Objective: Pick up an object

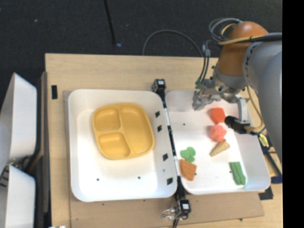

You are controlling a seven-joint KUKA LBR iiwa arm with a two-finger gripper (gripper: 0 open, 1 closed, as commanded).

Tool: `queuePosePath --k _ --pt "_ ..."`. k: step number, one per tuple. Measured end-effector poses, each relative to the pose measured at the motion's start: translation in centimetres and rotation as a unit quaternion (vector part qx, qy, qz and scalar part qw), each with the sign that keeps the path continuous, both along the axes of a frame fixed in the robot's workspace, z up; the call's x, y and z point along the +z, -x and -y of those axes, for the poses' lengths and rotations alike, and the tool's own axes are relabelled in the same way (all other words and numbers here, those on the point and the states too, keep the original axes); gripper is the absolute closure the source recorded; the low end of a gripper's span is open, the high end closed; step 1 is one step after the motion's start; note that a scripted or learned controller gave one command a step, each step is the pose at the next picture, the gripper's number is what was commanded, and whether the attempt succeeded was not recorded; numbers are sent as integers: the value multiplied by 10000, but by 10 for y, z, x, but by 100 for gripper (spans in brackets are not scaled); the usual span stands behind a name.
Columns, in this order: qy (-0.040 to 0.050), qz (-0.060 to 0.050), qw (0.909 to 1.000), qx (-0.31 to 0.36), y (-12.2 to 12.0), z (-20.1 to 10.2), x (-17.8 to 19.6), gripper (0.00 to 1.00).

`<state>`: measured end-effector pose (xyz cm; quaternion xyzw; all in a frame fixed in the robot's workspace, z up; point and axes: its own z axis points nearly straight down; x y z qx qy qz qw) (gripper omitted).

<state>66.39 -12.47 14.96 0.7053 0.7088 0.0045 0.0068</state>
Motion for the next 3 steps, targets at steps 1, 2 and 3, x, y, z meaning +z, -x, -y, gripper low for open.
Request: queuePosePath --k 1,2,3 --pt "-10 -45 10000 -9 -9 1 62 100" --pt "-12 -57 10000 0 -10 2 87 100" --pt "-18 -64 10000 10 -20 -57 90 100"
